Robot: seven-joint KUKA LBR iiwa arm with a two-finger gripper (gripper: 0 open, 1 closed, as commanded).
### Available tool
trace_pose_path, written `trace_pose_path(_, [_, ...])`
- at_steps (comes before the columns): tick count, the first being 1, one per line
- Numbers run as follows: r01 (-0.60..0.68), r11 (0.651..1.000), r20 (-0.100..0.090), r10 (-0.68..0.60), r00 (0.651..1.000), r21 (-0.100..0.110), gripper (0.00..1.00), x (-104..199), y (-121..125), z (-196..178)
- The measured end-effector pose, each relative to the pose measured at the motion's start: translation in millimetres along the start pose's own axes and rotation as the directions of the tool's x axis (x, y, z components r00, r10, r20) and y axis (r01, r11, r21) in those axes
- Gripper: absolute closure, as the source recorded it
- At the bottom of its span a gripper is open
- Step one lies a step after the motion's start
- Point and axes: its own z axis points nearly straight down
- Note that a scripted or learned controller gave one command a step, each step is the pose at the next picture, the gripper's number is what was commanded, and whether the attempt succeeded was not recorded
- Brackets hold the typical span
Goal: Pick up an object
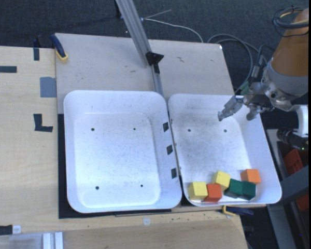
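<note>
Camera view puts us above a worktop (114, 56) with two white bins side by side, and we take the right bin (197, 113) as our landmark. All the objects lie in a cluster along its near edge: a yellow block (198, 190) and an orange-red block (214, 192) touching each other, a second yellow block (223, 179) just behind them, a green block (242, 189) beside that, and an orange block (252, 176) at the green one's far side, close to the bin's right wall. The left bin (72, 139) sits just beside the right bin, sharing the middle seam.

We see the gripper (239, 109) hanging over the far right part of the right bin, well apart from the cluster. Its fingers (227, 111) are spread and nothing lies between them, so we count them as released.

As we judge it, the pick has not yet been made. No block is lifted, and every one rests on the bin floor. What is left is nearly everything: choosing a block, bringing the gripper over it toward the bin's near edge, lowering, closing and lifting. The blocks crowd together, so we expect the outer ones, such as the first yellow block or the orange block, to give the fingers more room.
</note>
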Motion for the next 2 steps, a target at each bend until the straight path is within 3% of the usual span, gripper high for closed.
trace_pose_path(1, [0.0, 1.0, 0.0, 0.0, 1.0, 0.0, 0.0, 0, 0, 0])
trace_pose_path(2, [-0.001, 1.0, -0.001, 0.001, 1.0, 0.007, 0.0, -14, 20, 172])
